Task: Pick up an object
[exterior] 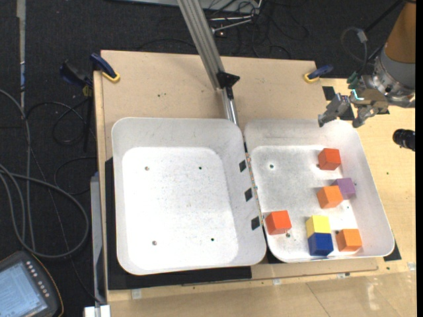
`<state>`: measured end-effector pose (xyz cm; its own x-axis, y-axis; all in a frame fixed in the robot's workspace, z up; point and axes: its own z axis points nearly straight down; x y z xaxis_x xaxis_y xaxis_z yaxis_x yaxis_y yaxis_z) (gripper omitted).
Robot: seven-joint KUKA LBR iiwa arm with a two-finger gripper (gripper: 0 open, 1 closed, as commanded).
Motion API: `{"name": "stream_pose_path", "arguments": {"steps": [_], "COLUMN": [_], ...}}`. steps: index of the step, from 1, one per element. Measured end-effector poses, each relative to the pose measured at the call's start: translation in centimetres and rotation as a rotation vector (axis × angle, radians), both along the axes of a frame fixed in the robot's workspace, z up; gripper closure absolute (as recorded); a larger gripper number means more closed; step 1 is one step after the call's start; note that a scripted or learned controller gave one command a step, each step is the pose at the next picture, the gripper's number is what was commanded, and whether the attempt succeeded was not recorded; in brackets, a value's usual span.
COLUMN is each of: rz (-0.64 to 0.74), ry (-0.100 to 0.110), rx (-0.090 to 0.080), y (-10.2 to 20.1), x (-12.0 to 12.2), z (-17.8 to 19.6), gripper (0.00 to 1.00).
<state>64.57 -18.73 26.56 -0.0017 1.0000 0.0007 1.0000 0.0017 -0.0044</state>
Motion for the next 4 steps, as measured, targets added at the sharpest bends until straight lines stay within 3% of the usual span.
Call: {"name": "stream_pose_path", "arguments": {"steps": [1, 4], "rz": [0.002, -0.002], "ry": [-0.004, -0.002], "rx": [-0.002, -0.001], "y": [0.0, -0.6], "x": [0.1, -0.8], "z": [0.3, -13.4], "gripper": [0.00, 0.00]}}
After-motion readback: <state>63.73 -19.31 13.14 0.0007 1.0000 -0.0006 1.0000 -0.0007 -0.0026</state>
